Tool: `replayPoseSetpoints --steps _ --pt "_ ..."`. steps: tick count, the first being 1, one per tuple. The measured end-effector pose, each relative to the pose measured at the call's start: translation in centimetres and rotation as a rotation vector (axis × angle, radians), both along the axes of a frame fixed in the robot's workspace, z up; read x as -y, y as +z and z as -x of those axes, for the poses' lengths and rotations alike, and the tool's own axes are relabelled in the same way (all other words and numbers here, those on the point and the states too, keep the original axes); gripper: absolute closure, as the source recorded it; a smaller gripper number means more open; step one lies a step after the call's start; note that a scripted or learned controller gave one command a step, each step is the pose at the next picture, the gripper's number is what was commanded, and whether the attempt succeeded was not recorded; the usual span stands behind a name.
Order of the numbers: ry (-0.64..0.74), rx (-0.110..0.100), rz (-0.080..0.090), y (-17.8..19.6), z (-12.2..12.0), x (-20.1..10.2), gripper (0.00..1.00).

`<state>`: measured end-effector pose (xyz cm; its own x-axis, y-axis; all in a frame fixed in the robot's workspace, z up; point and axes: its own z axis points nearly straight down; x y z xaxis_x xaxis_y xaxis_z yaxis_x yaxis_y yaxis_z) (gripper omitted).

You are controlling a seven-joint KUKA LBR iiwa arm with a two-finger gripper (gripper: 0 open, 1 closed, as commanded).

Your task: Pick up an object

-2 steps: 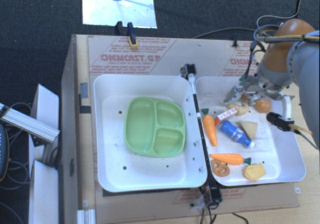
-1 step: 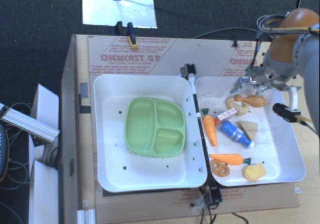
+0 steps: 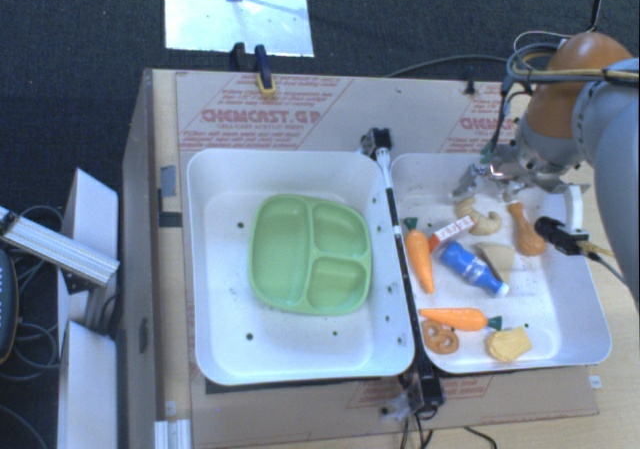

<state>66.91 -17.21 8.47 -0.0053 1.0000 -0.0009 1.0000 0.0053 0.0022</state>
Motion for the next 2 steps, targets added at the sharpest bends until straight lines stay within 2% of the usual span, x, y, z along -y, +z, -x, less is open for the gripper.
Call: replayPoseSetpoints --steps 1,2 --pt "0.0 0.001 -0.001 0.0 2.0 -2.3 0.0" --pt "-0.003 0.002 0.001 4.8 3.1 -1.9 0.0"
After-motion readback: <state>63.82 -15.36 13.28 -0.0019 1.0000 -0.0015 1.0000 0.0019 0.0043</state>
